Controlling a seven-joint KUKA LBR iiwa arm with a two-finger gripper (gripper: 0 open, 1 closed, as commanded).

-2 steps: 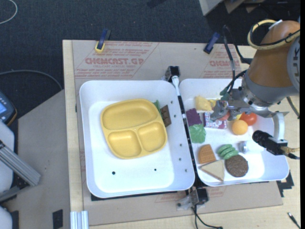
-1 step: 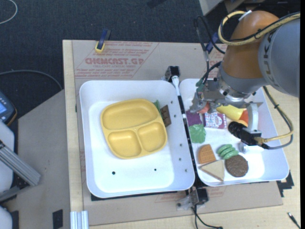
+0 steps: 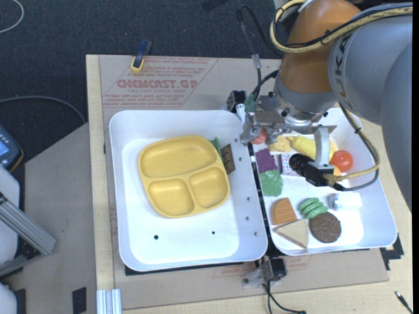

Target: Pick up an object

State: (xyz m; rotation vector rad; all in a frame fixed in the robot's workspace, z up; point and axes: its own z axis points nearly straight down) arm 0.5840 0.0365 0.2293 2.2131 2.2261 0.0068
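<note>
The grey arm with its orange band is reaching over the right white bin, its pincer sitting low at the bin's upper left corner beside a small red piece; whether it is clenched or released I cannot tell. Crowding close are a yellow banana-shaped toy, a purple block, a green leafy piece and an orange-red ball. The left white bin is carrying a yellow divided plastic tray
</note>
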